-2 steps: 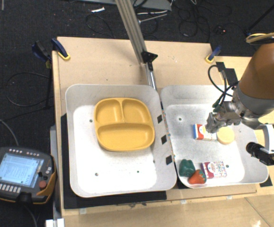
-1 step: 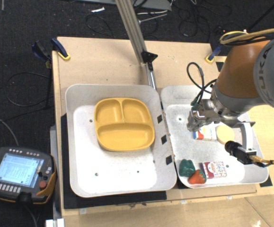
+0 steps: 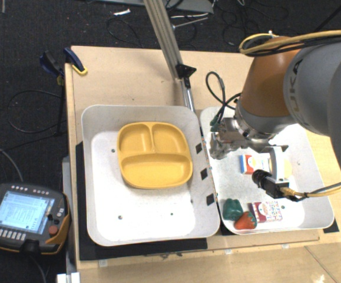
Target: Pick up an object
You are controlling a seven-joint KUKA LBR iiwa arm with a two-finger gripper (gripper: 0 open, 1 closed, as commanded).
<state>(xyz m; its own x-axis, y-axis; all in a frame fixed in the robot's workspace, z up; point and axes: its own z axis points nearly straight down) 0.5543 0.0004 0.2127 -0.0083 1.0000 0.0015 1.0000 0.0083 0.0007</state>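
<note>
The arm's bulk covers much of the right bin (image 3: pixel 317 214); the gripper (image 3: pixel 220 143) hangs near its left wall, and I cannot tell how it is set. A white box (image 3: pixel 252 164) lies just beside it, touching nothing. A green block (image 3: pixel 232 207), red strawberry (image 3: pixel 245 220) and small carton (image 3: pixel 267 211) cluster at the front. The left bin (image 3: pixel 99 217) holds a yellow plate (image 3: pixel 154 155).

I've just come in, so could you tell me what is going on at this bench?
The arm reaches in over the right bin, its gripper low near that bin's left edge. A white and red box, a green object, a red object and a small packet lie there untouched. The left bin holds a yellow tray.
</note>
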